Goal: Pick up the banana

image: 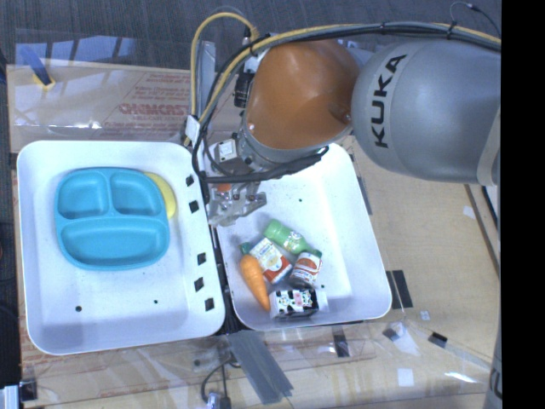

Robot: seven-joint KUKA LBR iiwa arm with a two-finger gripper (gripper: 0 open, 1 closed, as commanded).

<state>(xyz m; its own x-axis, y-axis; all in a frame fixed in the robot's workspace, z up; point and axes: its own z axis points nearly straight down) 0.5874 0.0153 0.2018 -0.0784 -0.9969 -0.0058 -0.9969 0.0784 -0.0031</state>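
The yellow plastic banana (168, 196) is found in the left white shallow bin (51, 313), where it lies tucked against the right edge of a light-blue divided plastic plate (111, 216); most of its body is hidden beneath that plate's rim, so that only a curved yellow strip is exposed. The claw (232, 204) is seen over the near-left part of the right white shallow bin (362, 254), just beside the wall that is shared by the two bins, and nothing is seen between its fingers; whether they are spread or drawn together cannot be told, since they are small and viewed from above under the orange-banded wrist. A small heap is left in the right bin's lower part: an orange toy carrot (254, 281), a green bottle (286, 237), a red-and-white can (306, 267) and a black-and-white carton (295, 301), all touching or nearly so. Because the banana is pressed to the plate, a grasp is judged to be awkward: little free surface is offered, and the plate may be struck or lifted instead. A crossing of the dividing wall is judged to be needed first.
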